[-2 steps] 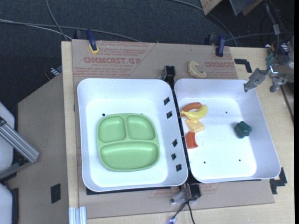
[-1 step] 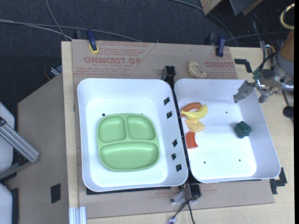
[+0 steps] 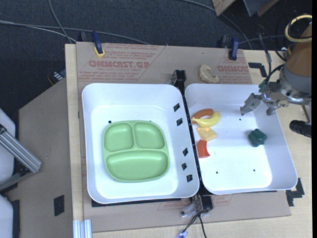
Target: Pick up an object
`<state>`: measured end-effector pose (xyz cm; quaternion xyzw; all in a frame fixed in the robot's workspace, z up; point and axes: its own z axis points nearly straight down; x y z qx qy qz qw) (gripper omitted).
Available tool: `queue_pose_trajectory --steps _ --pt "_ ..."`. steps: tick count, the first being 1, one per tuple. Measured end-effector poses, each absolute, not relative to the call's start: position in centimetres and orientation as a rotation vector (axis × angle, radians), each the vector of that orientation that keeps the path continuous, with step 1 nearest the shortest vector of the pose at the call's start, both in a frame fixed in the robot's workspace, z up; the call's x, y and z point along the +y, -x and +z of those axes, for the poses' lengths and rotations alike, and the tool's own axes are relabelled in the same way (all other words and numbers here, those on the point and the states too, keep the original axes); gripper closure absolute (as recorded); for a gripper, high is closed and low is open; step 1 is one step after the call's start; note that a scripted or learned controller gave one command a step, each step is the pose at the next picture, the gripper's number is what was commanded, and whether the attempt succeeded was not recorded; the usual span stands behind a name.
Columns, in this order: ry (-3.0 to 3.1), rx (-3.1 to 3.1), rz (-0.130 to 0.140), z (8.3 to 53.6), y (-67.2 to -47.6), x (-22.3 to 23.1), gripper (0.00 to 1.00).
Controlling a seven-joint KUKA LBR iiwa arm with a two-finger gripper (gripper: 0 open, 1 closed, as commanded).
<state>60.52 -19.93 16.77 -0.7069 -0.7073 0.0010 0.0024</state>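
Observation:
In the right bin [image 3: 277, 175] a dark green lump [image 3: 256, 138] lies right of centre. Against the bin's left wall sit an orange piece [image 3: 201, 113], a yellow banana-shaped piece [image 3: 208, 120], a small yellow block [image 3: 207, 134] and a red-orange block [image 3: 203, 148]. My gripper [image 3: 259, 107] hangs over the bin's far right corner, above and beyond the green lump. It is open, its two fingers spread apart with nothing between them.
The left bin [image 3: 94, 133] holds a green divided plate [image 3: 135, 150]. A beige object [image 3: 209, 73] lies on the bench behind the right bin. Blue clamps [image 3: 99, 47] hold the board's far edge. The divider between the bins carries black clips [image 3: 177, 108].

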Motion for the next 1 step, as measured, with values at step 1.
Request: queue_pose_trajectory --steps 1 --pt "2.217 -2.218 0.003 12.50 -60.12 -19.97 0.00"
